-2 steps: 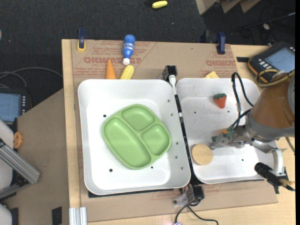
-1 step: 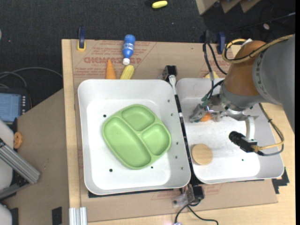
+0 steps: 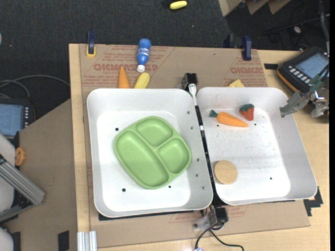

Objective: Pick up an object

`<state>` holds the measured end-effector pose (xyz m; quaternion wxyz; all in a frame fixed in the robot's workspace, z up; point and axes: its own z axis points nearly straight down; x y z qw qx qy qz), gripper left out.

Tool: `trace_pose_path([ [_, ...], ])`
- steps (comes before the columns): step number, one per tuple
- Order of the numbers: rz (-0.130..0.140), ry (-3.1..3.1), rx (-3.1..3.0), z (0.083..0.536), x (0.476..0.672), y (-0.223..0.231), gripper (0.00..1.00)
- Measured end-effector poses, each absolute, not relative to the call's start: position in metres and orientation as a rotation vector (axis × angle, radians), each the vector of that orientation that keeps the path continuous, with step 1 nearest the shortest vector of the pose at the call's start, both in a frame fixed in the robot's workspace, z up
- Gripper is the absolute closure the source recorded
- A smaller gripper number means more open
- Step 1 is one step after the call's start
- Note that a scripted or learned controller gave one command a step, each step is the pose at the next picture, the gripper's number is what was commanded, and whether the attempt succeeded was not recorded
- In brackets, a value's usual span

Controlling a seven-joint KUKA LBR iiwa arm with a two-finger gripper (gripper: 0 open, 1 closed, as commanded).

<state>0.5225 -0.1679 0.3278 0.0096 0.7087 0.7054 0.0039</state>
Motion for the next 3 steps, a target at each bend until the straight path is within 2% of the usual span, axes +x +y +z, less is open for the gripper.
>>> trace_pose_path([
  [1, -0.008, 2.236, 2.225, 0.218, 0.5, -0.099, 0.0],
  [2, 0.003, 2.219, 2.219, 0.235, 0.503, -0.103, 1.0],
  [3, 0.02, 2.212, 2.207, 0.397, 0.481, -0.099, 1.0],
])
